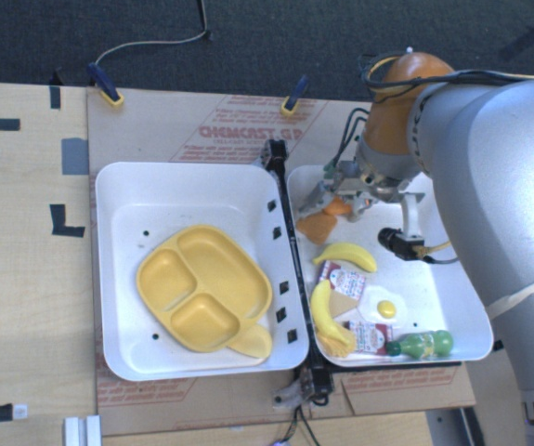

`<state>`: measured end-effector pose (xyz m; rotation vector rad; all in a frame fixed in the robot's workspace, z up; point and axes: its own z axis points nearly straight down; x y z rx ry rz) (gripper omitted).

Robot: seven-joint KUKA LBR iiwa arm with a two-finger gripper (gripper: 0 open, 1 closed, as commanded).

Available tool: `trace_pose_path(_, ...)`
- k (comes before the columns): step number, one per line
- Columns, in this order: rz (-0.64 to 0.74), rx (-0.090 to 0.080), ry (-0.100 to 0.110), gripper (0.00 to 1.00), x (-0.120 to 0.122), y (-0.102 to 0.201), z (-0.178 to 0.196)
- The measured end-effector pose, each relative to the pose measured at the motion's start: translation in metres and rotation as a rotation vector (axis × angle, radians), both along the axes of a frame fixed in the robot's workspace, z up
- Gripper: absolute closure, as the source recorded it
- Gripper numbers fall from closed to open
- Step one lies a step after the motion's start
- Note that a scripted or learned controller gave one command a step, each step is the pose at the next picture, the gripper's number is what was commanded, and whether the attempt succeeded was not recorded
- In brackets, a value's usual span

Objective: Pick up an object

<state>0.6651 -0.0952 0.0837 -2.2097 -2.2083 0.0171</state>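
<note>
An orange object lies near the far left corner of the right bin, close to the divider between the two bins. The gripper hangs right over it, at the far edge of that bin; something orange shows at its tip, but whether the fingers are open, closed or clasping anything cannot be told from this slant. The arm, grey with an orange band above the wrist, fills the right side of the bin and hides its far right corner.

Just nearer than the orange object, a small banana lies across the bin. A second, larger banana curves along the bin's left wall toward the near edge. Between them and to the right sits a red-and-white packet, and beside it a toy fried egg. A green bottle lies on its side along the near edge, toward the near right corner.

The left bin holds a yellow divided plate, set toward its near right part.
</note>
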Motion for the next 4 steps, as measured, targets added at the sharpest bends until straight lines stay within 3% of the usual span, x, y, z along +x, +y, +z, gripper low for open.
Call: trace_pose_path(4,0.001,0.000,-0.004,0.00,-0.0008,-0.0019,0.0001)
